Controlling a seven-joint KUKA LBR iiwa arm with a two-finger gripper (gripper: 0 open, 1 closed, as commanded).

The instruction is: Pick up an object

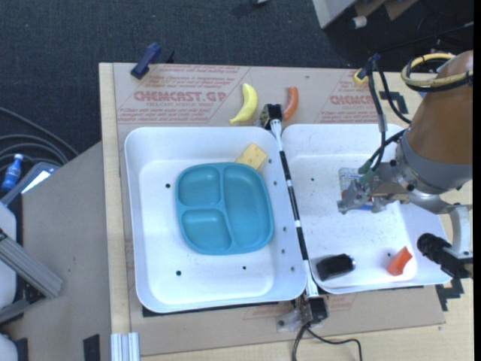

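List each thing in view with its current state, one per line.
Gripper: low over the right bin.
Blue plate: flat in the left bin.
Yellow block: at the plate's far edge.
Black object: lying in the right bin.
Orange piece: lying in the right bin.
Banana: outside the bins.

Dark carpet [150, 13] covers the floor from nine to twelve o'clock; black cables [34, 138] trail at nine, beside the brown bench top [188, 89].
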